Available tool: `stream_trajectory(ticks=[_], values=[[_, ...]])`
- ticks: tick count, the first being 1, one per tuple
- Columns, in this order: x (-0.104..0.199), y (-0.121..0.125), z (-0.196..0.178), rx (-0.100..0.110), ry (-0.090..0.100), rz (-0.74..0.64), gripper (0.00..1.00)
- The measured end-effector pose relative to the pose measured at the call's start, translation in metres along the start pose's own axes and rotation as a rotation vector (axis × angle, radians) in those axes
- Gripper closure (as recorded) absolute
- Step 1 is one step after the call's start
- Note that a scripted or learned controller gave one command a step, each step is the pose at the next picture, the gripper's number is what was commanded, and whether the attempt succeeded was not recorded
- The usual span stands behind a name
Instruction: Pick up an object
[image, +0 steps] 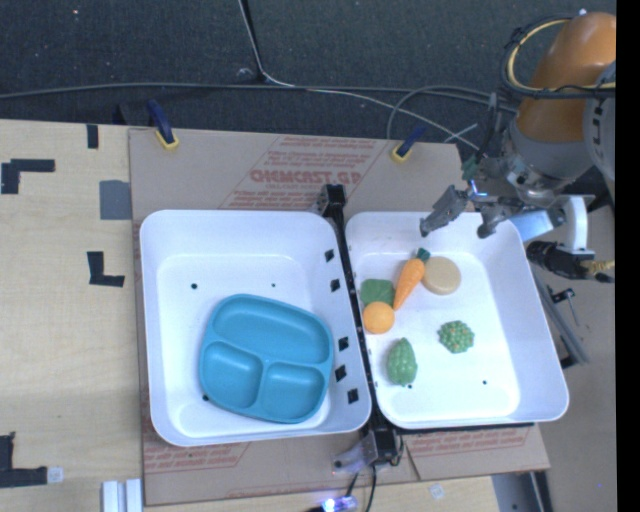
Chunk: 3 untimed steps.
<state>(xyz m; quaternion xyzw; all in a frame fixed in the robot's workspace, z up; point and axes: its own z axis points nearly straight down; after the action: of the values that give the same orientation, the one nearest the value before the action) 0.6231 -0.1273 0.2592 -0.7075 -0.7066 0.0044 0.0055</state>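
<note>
Above the right bin's (530, 300) far corner, the arm (560, 110) is grey with an orange band, cables looping; its gripper (462, 215) looks dark grey.

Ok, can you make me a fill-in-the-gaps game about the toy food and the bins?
1. The blue divided plate lies in the ____ bin.
2. The toy carrot is colored ____.
3. The end effector hovers over the ____ bin's far edge.
4. The right bin holds ____ green toys.

Missing words: left; orange; right; three
</note>
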Motion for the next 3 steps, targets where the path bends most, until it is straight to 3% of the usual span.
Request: stream_trajectory(ticks=[1, 2, 3], values=[[0.0, 0.002, -0.008, -0.012, -0.002, -0.003, 0.0], [-0.005, -0.005, 0.051, -0.008, -0.002, -0.002, 0.0], [-0.007, 0.004, 0.102, -0.01, -0.003, -0.003, 0.0]])
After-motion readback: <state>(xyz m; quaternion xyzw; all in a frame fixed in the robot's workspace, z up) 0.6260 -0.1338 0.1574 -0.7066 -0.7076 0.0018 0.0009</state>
